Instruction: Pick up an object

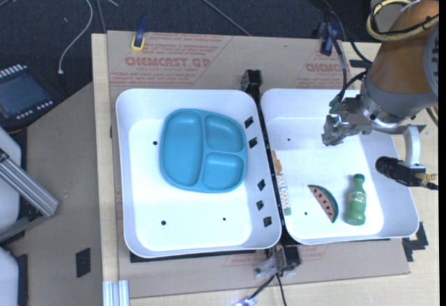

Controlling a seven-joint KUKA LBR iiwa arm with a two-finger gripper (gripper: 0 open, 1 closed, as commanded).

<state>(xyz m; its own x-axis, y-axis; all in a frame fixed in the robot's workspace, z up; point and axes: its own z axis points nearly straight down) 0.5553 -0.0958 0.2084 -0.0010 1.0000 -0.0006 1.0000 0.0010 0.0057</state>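
Note:
A watermelon slice [325,201] and a small green bottle [356,199] lie side by side near the front of the right bin [300,123]. My gripper [336,132] hangs over the middle of that bin, behind and slightly left of both objects, well apart from them. The fingers point down and look dark and bunched together; nothing shows between them.
The left bin [139,179] holds a blue divided plate [204,150] in its middle. A dark divider with clips [259,158] runs between the bins. A black fitting [398,170] sticks out at the right bin's right rim. Cables lie behind the bench.

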